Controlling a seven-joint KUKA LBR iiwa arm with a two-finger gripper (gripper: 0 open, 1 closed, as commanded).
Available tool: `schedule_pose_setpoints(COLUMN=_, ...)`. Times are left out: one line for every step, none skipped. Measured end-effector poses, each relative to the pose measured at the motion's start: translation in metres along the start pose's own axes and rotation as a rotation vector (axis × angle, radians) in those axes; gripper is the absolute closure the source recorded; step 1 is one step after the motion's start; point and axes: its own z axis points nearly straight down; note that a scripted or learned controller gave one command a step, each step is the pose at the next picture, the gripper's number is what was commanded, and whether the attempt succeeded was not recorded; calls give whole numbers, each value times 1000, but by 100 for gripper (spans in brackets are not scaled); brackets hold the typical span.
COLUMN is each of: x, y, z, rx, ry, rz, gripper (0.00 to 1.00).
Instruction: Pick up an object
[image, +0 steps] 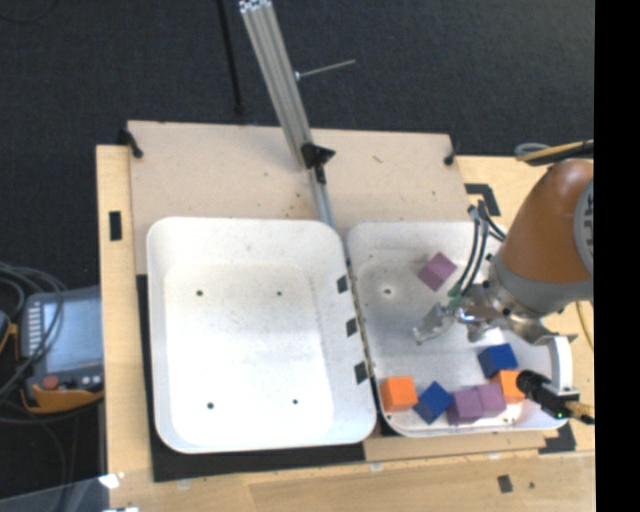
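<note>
Orange-banded grey arm (548, 235) covers part of the right-hand shallow white bin (385, 255), and whether its metal two-finger gripper (432, 326), low over the bin floor, is open or closed cannot be told. A mauve foam cube (437, 270) lies just beyond it. Along the near wall sit an orange block (400, 392), two blue blocks (434, 401), purple blocks (477, 402) and a half-hidden orange piece (511, 383); no writing is legible.

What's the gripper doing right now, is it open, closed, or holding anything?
Gripper: cannot be told; it sits low over the right bin, below the purple block.
</note>
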Motion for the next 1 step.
schedule_pose_setpoints(x=-9, y=6, z=49, rx=-1, ry=-1, rz=1, gripper=0)
